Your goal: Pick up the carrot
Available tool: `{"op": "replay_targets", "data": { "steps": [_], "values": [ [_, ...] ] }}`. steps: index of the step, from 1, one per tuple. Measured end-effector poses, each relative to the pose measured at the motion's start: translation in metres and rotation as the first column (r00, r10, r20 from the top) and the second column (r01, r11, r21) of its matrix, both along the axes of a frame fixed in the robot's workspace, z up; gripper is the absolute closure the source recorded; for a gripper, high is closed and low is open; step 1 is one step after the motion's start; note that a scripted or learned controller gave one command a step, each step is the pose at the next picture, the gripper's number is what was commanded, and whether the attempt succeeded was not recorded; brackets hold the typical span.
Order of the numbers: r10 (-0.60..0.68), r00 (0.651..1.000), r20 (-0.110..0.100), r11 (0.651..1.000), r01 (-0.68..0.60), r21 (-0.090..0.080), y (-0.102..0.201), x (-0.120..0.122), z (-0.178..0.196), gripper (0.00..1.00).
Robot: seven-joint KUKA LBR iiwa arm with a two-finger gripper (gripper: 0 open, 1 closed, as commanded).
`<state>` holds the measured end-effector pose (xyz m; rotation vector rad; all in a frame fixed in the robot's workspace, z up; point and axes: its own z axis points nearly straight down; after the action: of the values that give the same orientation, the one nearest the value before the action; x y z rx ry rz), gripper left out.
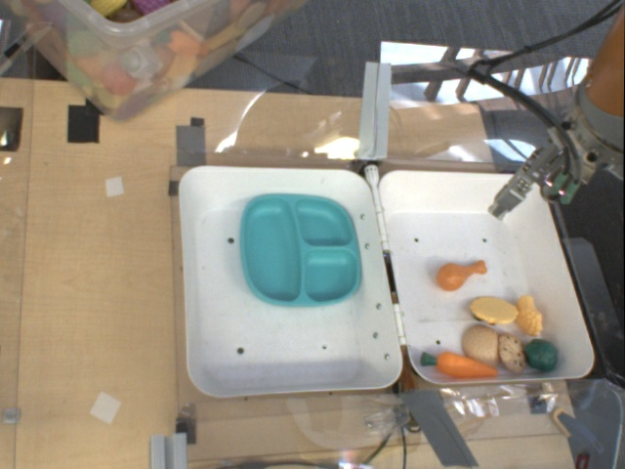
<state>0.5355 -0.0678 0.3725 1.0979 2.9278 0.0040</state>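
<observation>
Over right bin, far corner: gripper [510, 200] hangs with nothing visibly in it; how far its fingers are parted, I cannot tell.
Carrot [462, 364]: lying at right bin's [430, 225] near edge, well apart from gripper.
Left bin [215, 262]: teal divided plate [299, 249].

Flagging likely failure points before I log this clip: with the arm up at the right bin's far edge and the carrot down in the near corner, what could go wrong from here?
1. The carrot lies along the right bin's near wall, close to its corner, so a finger may strike the wall.
2. A potato-like piece sits right beside it; the grasp may catch that instead.
3. The gripper hangs across the bin, with an orange drumstick near its path.
</observation>
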Motion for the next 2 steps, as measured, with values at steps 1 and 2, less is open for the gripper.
{"op": "replay_targets", "data": {
  "steps": [1,2],
  "values": [
    [0.078,0.997,-0.007,0.997,-0.078,-0.001,-0.067,-0.048,-0.028,1.0],
    [0.556,0.831,-0.008,0.831,-0.556,-0.003,-0.1,-0.006,-0.072,1.0]
  ]
}}
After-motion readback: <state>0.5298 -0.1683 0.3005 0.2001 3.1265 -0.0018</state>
